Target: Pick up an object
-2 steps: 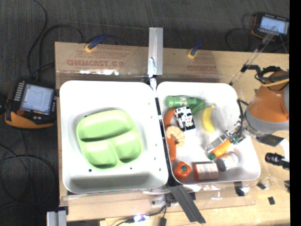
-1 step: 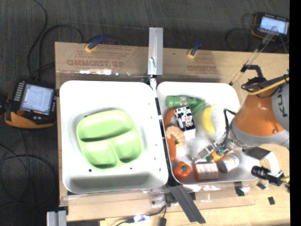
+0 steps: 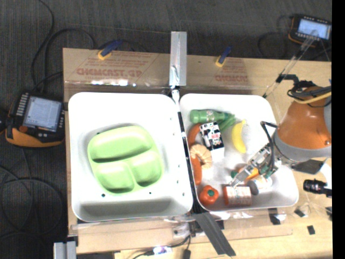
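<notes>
Two shallow white bins sit side by side on the desk (image 3: 75, 58); the left bin (image 3: 81, 144) holds a green divided tray (image 3: 125, 158), lying flat near its middle with three compartments facing up. The right bin (image 3: 269, 117) carries a crowd of small things: a green bottle (image 3: 207, 115) lying on its side at the far end; a yellow banana (image 3: 239, 136) just right of it; a small black-and-white box (image 3: 212, 135) between them; an orange pumpkin-like toy (image 3: 200, 154) by the left wall; a red tomato (image 3: 209, 194) at the near left corner; a red-brown can (image 3: 237, 195) lying beside the tomato. The gripper (image 3: 242, 178) reaches down over the near right part of this bin, just above the can; whether its fingers are apart or together I cannot tell.
</notes>
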Robot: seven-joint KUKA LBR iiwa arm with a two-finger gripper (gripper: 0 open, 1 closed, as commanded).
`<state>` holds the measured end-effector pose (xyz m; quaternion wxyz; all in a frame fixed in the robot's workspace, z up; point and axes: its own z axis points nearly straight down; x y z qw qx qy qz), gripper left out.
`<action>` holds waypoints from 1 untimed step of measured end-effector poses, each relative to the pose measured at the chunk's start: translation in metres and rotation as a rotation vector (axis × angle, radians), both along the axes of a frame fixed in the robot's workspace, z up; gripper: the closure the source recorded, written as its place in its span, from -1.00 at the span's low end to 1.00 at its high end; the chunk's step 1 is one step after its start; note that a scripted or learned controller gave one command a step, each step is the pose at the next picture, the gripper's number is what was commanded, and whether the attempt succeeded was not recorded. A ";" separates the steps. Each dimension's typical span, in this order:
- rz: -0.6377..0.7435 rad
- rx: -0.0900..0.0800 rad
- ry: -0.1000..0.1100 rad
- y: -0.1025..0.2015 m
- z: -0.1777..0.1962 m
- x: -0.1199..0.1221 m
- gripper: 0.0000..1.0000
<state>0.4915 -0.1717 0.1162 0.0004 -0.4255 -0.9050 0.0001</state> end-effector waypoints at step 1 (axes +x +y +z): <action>0.001 0.004 0.000 0.002 0.008 0.001 1.00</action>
